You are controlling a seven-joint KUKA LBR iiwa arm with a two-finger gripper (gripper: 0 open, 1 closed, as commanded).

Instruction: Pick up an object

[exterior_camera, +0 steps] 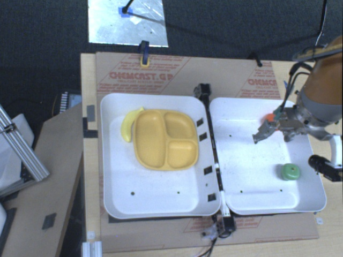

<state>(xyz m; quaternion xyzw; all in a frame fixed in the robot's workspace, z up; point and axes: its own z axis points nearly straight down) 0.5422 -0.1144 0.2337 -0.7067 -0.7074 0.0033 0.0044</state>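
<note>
Toward the near right corner of the right bin (236, 197), we are seeing a small green object (290, 171) sitting on the white floor, round-ish, possibly a lid or a toy fruit; we cannot tell which. It is lying apart from everything else in that bin. Up and to its left, the gripper (261, 136) is hanging over the bin's middle, its dark tip pointing left and slightly down, with an orange-red patch just behind it. We cannot tell how the claw is standing or whether it is gripping anything; nothing is showing at its tip. The green object is lying well clear of it, down and to the right. The arm (324, 84), orange-banded above a grey wrist, is reaching in from the right edge.

Across the divider, in the left bin (161, 202), we are noting a yellow divided plate (164, 139) with three compartments, lying flat. A yellow banana (127, 124) is lying against the plate's left rim, partly tucked beside it. Both bins are resting on a cardboard sheet (161, 71) printed with red lettering.
</note>
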